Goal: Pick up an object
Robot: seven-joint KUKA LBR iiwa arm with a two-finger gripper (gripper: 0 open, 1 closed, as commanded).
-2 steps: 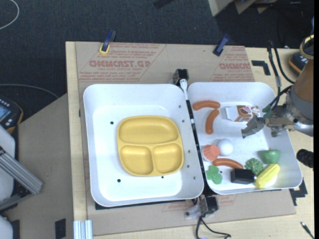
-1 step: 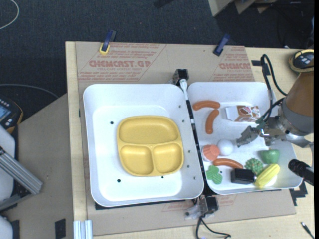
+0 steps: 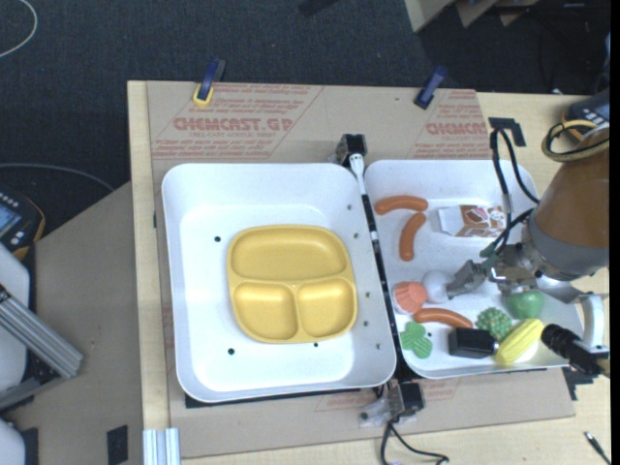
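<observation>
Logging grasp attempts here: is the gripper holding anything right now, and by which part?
Cannot be told: the gripper sits low in the right bin, with no object visible between its fingers.

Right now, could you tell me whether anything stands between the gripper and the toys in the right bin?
Nothing visible does. The gripper hangs over the right bin, just right of a small white piece. The pink toy and an orange sausage lie close by, all uncovered from above.
</observation>
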